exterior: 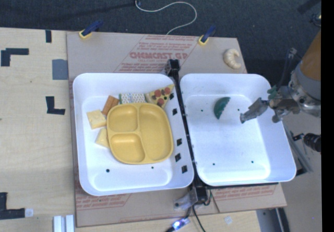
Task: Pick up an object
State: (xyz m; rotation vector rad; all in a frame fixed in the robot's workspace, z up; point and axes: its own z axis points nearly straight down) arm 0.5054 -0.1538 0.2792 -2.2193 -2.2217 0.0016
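Green and small, the scrap (222, 107) lies in the right bin (271, 166), near its far wall. The gripper (250, 113) hangs just beside it, holding nothing (finger spread too blurred to tell). The yellow tray (140, 133) covers half-hidden bits in the left bin (88, 176).

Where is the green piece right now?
The green piece lies in the right bin, near its far wall, just left of the claw.

Green piece (221, 107): small, dark green, curved like a leaf; lies flat on the floor of the right bin (235, 168), toward its far side.
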